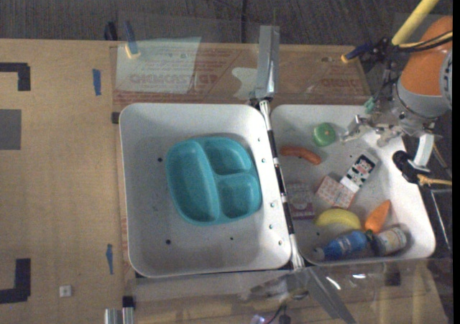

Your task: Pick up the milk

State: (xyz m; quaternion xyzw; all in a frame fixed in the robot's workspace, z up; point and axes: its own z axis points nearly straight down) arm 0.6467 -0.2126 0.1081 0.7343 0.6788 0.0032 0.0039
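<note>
The milk (359, 169) is a small white carton with dark print. It lies flat in the right bin (424, 233), a little right of that bin's middle. My gripper (379, 131) hangs over the far right part of the same bin, under the orange wrist band (424, 80). It is up and to the right of the carton, apart from it. Nothing shows in the gripper.
Around the milk lie a green round piece (325, 133), an orange sausage (300, 154), a pink box (332, 190), a yellow fruit (338, 219), a carrot (378, 215), a blue bottle (345, 245) and a can (392, 241). The left bin (144, 172) holds a teal divided plate (213, 179).
</note>
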